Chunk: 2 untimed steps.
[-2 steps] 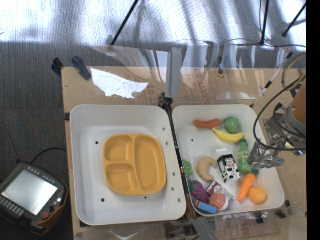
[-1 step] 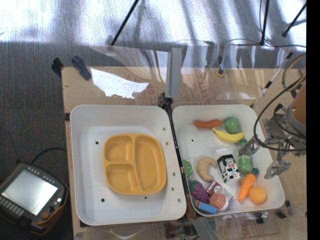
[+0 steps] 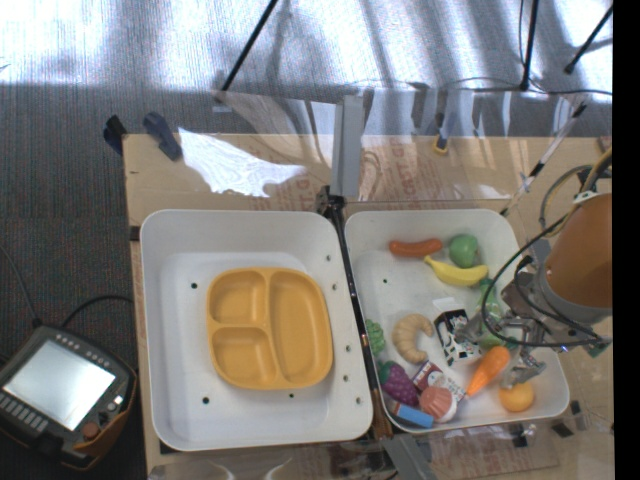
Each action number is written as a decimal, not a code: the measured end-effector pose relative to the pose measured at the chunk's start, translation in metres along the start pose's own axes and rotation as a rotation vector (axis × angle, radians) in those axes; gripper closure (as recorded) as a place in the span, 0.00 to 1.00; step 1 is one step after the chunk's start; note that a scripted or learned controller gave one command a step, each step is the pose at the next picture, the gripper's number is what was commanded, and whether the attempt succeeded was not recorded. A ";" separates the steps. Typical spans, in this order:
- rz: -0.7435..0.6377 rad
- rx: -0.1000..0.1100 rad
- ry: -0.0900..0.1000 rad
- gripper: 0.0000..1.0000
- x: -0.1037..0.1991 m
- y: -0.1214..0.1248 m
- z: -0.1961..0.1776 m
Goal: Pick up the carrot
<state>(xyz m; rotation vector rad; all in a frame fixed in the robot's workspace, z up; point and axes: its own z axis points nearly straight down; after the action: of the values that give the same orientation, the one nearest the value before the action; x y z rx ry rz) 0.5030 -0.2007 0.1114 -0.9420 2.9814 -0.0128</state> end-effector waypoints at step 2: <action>-0.030 0.021 -0.022 0.00 0.003 0.002 0.008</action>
<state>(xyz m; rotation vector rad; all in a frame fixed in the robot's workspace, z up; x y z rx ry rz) 0.4997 -0.2005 0.1037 -0.9776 2.9412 -0.0336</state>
